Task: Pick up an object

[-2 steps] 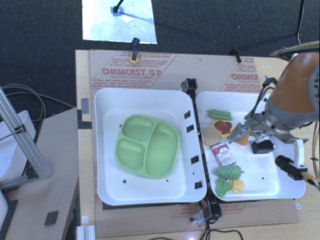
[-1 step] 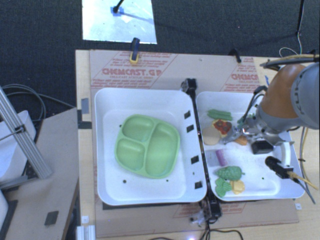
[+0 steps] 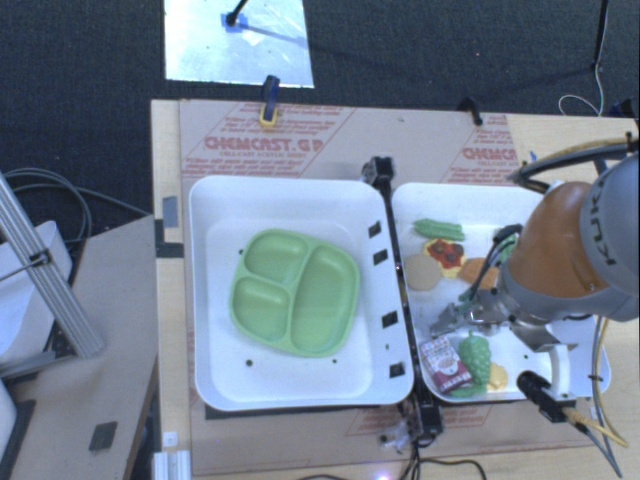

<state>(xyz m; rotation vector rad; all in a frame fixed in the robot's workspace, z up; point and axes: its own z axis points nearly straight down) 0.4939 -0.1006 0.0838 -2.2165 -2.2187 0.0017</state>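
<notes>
Left bin (image 3: pixel 215 368): green three-compartment plate (image 3: pixel 296 291). Right bin (image 3: pixel 425 203): toy food, including a red-labelled packet (image 3: pixel 446 361) and green grapes (image 3: pixel 475 353), lying just below my gripper (image 3: pixel 452 318). Whether my jaws stand apart or together, I cannot tell.

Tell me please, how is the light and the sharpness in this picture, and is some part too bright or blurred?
Camera view: even overhead light, soft shadows; the metal sheet at the top shows pale glare; the white bins are bright but keep detail; the green tray is fairly sharp; the claw and small items beside it look soft.
</notes>
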